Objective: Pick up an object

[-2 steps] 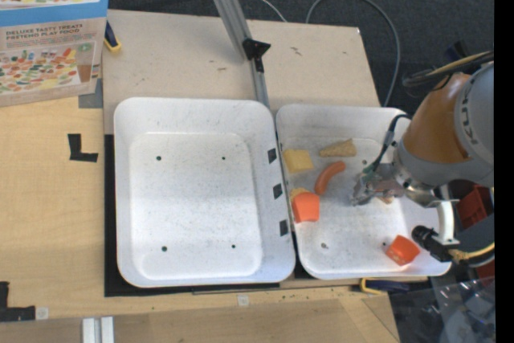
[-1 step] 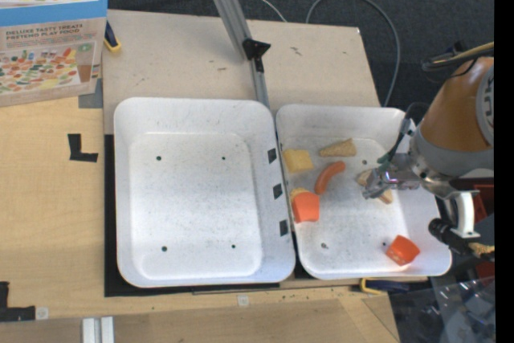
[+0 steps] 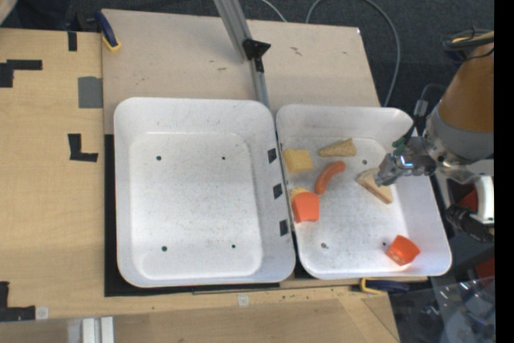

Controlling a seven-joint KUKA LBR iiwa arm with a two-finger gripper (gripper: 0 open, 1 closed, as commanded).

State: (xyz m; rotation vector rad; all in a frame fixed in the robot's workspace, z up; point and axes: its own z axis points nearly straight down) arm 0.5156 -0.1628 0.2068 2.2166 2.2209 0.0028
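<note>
Right bin (image 3: 418, 214) — jaws (image 3: 389, 173) at a tan wedge (image 3: 375, 185), grip unclear — sausage (image 3: 329, 177) nearby.

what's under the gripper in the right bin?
The gripper sits over a tan wedge on the right bin floor. The wedge's lower end shows; its upper end is covered.

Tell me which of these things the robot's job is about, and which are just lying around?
Part of the job:
hand, over the right bin
tan wedge under the hand
tan piece
yellow block
sausage
orange block
orange-red block

Just lying about:
left bin
metal pole
cable
blue clamp
</note>
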